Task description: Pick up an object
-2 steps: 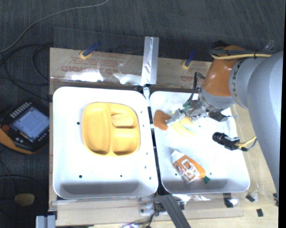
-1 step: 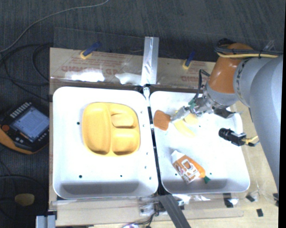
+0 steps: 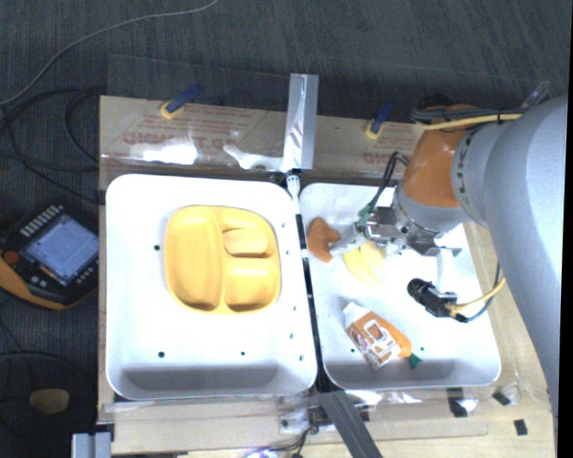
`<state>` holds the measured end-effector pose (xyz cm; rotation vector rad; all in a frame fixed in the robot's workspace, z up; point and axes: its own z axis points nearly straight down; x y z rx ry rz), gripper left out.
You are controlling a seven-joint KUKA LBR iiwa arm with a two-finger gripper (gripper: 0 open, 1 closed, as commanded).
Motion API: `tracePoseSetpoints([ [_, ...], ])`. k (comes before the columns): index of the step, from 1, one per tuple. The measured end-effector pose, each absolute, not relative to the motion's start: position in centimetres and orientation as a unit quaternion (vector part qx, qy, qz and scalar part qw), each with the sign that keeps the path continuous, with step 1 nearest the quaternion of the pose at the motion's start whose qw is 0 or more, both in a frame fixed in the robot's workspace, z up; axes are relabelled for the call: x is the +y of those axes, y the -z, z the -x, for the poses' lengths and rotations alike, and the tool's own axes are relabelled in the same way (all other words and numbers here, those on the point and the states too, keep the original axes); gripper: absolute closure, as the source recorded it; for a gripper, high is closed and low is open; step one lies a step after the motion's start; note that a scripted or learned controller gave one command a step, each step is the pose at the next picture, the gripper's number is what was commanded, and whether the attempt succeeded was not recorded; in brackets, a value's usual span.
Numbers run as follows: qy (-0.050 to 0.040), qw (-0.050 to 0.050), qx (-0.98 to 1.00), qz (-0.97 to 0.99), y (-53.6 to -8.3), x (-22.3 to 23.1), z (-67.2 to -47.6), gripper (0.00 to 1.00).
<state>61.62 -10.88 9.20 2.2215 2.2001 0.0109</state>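
In the right bin (image 3: 469, 366) lie a brown-orange lump (image 3: 321, 237) near the left wall, a pale yellow piece (image 3: 364, 264) beside it, and an orange and white packet (image 3: 379, 337) with a green tip toward the front. My gripper (image 3: 380, 229) hangs low over the bin's back part, just above and right of the pale yellow piece, under the orange wrist band (image 3: 429, 177). Nothing shows between its fingers. The left bin (image 3: 132, 359) holds a yellow divided tray (image 3: 223, 257).
A black cable connector (image 3: 430, 296) with a yellow wire hangs over the right bin. A metal bar (image 3: 301, 121) stands behind the bins' divider. Blue and yellow clips (image 3: 181, 99) sit at the bench's back. A handheld pendant (image 3: 42, 254) lies on the floor at left.
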Motion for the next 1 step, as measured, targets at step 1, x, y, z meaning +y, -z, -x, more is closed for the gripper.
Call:
tracePoseSetpoints([
  [1,-0.0093,0.015,0.703,-0.711,-11.19,-11.04,-62.20,1.00],
])
